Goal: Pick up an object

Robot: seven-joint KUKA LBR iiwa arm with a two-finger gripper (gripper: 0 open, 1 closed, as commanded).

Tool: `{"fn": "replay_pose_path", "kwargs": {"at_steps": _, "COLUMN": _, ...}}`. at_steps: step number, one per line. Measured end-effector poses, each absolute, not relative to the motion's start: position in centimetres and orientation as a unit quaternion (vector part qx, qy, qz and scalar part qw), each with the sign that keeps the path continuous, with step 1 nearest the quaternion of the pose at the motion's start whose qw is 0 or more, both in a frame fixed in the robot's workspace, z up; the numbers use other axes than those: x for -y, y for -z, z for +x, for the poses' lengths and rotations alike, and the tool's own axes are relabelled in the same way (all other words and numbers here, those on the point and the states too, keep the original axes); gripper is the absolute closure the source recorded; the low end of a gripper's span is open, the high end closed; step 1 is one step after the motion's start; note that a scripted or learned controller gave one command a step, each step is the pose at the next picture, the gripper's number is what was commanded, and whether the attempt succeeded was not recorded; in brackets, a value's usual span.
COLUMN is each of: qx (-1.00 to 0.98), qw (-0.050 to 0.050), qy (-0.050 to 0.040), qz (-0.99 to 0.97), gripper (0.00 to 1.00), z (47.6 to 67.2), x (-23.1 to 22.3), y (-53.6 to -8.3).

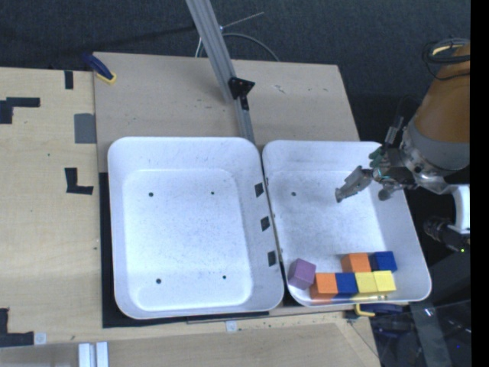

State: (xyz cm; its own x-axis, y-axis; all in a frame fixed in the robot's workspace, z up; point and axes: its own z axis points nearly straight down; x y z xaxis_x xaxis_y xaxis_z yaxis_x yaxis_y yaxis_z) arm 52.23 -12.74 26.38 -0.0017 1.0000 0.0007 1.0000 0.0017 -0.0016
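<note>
Blocks at the near rim: I see a cluster of coloured blocks (355, 274) packed along the bottom edge of the right bin (321, 205), closest to my camera.
Cluster makeup: purple block (302, 271) at the left end, slightly apart and turned; then an orange block (326, 283), a blue block (346, 283), and two yellow blocks (376, 282) in a front row; behind them another orange block (355, 263) and another blue block (383, 261).
Gripper: I see the gripper (348, 189) over the upper right part of the right bin, pointing left and down.
Gripper state: I cannot tell whether the fingers are spread or closed; nothing shows between them.
Gripper to blocks: well apart, the blocks lying nearer the camera than the gripper.
Arm: grey wrist with the orange band (449, 105) above it, reaching in from the right.
Left bin (183, 220): white, speckled, touching the right bin along the middle.
Bench: wooden surface (46, 174) with black tape marks; a metal post (218, 44) rises behind the bins.
</note>
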Motion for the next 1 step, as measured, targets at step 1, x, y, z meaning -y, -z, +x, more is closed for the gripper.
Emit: {"fn": "replay_pose_path", "kwargs": {"at_steps": 1, "qx": 0.708, "qw": 0.005, "qy": -0.0028, "qz": -0.706, "gripper": 0.00, "z": 49.81, "x": 8.91, "y": -18.59}}
